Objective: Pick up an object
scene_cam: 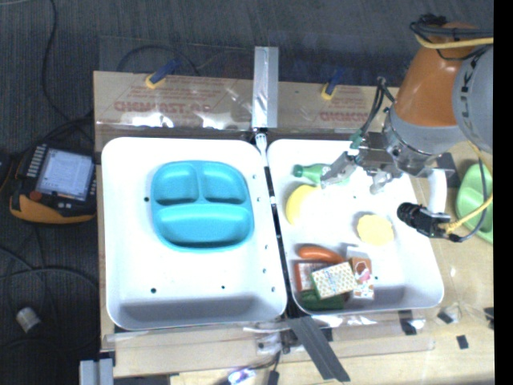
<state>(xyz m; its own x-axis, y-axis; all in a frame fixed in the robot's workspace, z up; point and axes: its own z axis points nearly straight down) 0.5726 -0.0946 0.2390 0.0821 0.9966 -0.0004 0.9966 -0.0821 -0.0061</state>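
Gripper [358, 175] over right bin [417, 291], far side, fingers spread open, nothing between them. Yellow lemon [297, 203] near left fingertip. Blue tray [202, 203] in left bin [128, 295].

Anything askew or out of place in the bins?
Nothing spilled or damaged. The right bin has small boxes heaped untidily at its near edge, overlapping an orange item. The blue tray sits flat in the left bin. The gripper hovers over the right bin.

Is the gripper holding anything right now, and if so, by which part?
Nothing is held. The open two-finger gripper hangs over the right white bin, with bare floor showing between its fingers, beside the green bottle-shaped toy.
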